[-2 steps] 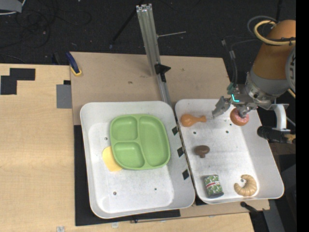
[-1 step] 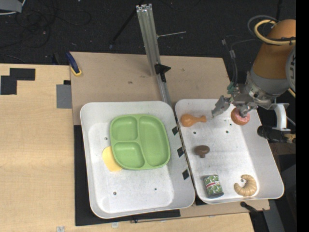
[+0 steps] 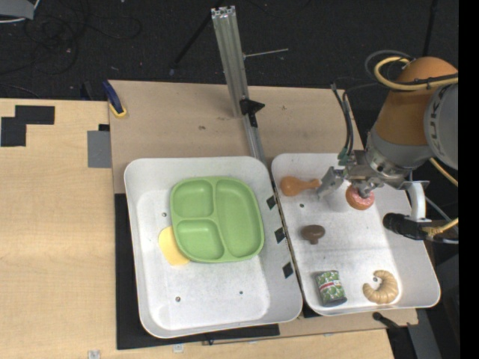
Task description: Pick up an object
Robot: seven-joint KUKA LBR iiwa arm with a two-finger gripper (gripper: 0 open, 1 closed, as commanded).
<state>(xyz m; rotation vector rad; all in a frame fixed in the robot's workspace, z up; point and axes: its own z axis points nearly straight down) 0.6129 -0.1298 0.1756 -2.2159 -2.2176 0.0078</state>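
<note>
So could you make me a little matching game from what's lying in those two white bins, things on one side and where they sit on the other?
Things:
1. green divided tray
2. croissant
3. green can
4. brown mushroom

Places:
A. right bin, near corner on the arm's side
B. left bin, with something yellow under its edge
C. middle of the right bin
D. right bin, near edge, just left of the croissant

Pairs: 1-B, 2-A, 3-D, 4-C

Bench (image 3: 187, 118) w/ two white bins (image 3: 150, 275)
</note>
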